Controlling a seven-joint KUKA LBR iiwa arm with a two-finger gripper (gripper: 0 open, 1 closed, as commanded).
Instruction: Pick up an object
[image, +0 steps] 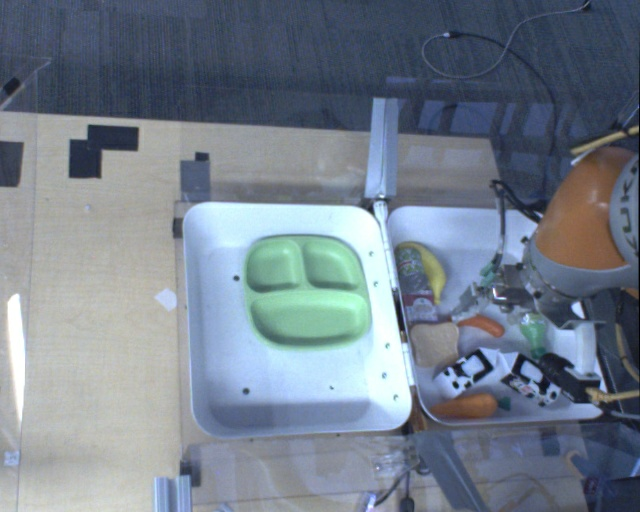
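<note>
Two white bins are seen side by side on the table (100, 300). In the left bin (215, 320) a green tray (305, 290) with three hollows is laid flat near the middle.

The right bin (455, 225) is filled with small things. A yellow banana (432, 268) is seen by the bin's left wall, with a dark can (414, 272) lying just beside it. Below them a slice of bread (435, 343) is laid flat. An orange carrot (465, 405) is found at the bottom edge. Two black and white toys (467, 371) are seen near it, one on each side of the middle. A small red and orange thing (484, 326) lies just under the jaws, and a green thing (533, 330) lies to its right.

The arm (590, 225) is reached in over the right bin. The jaws (497, 293) are held just above the red and orange thing, a little to the right of the banana. How far the jaws are open cannot be told, and nothing is seen held between them.
</note>
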